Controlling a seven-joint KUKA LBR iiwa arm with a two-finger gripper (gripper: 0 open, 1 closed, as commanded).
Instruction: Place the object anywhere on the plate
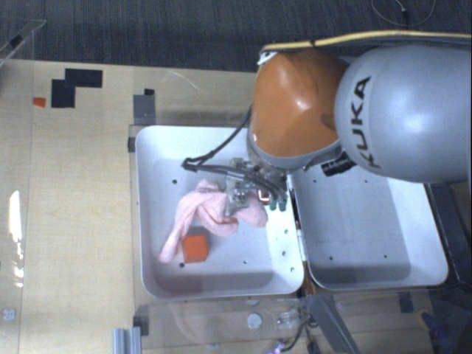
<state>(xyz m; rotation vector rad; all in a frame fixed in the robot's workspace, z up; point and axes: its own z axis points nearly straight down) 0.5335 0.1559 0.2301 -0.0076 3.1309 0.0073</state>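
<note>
1. The bench (74,198) is light wood and it carries two shallow white bins side by side: the left bin (158,271) in the middle of the frame and the right bin (383,264) at the lower right.
2. The arm (398,109) comes in from the upper right; its grey body and its orange band (295,102) cover the top edge of both bins.
3. The gripper (247,194) hangs below the orange band, over the upper right part of the left bin, close to the wall between the two bins.
4. I cannot tell how the jaws stand: the metal parts and the dark cables around them hide this from above.
5. A pink cloth (203,212) lies crumpled in the middle of the left bin. Its upper right end is directly under the gripper and looks touching it, but I cannot tell if it is between the jaws.
6. The cloth stretches from there down and to the left, ending in a thin tail near the lower left of the bin.
7. A small orange block (195,249) sits on the floor of the left bin, below and to the left of the gripper, clearly apart from it.
8. The block touches the lower edge of the cloth.
9. Black marks (74,85) are on the bench at the upper left.
</note>
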